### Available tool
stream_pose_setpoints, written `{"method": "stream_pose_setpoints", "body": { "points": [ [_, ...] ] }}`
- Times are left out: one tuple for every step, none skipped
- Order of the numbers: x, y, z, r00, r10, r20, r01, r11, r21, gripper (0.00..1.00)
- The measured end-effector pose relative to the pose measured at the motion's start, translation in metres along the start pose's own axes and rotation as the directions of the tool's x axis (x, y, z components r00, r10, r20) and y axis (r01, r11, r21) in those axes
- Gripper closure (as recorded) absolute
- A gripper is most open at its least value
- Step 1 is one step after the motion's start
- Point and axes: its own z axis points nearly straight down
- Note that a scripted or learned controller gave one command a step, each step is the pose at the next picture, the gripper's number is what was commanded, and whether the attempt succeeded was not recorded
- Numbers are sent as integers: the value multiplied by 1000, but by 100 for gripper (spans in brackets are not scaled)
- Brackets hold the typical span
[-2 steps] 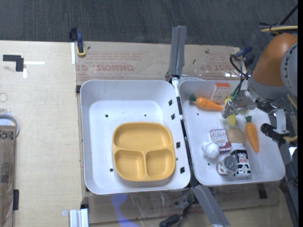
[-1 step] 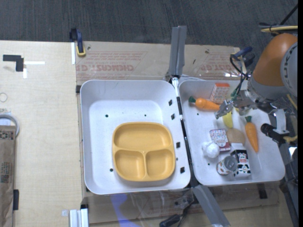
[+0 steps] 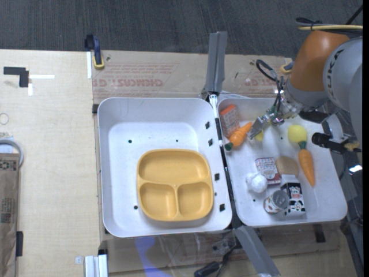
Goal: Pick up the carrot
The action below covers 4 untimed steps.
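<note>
— Dark carpet runs along the top of the frame, and below it a pale wooden bench (image 3: 46, 154) carries two shallow white bins. What's in the left bin (image 3: 115, 172)?

— A yellow divided plate (image 3: 174, 184), three compartments, sitting in the middle of the frame's lower half.

— And the right bin (image 3: 328, 212)?

— Crowded. Two carrots: one carrot (image 3: 240, 134) lies tilted at the bin's upper left, just beside a small orange-labelled packet (image 3: 230, 118); the other carrot (image 3: 306, 164) lies near the right wall, pointing down-frame, just below a yellow lemon (image 3: 297, 133).

— Anything lower down?

— A white ball (image 3: 257, 183), a red-and-white packet (image 3: 266, 167), a tan block (image 3: 287, 166), and a small black-and-white carton (image 3: 294, 198) with a grey round thing beside it (too small to name).

— Where's the gripper (image 3: 260, 127)?

— At the right bin's upper middle, reaching down-left from the orange-banded arm (image 3: 328, 68) in the upper right. Its tip sits just right of the left carrot's thick end.

— Clamped or spread?

— I cannot tell, and I cannot tell if it touches the carrot.
</note>
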Motion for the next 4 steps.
{"method": "stream_pose_setpoints", "body": {
  "points": [
    [28,6,0,968,-251,1,251,968,4,0],
    [5,-61,-43,976,-217,9,217,976,-11,0],
    [-28,-102,2,962,-272,7,272,962,-11,0],
    [-29,-101,-8,963,-268,9,269,963,-14,100]
  ]
}}
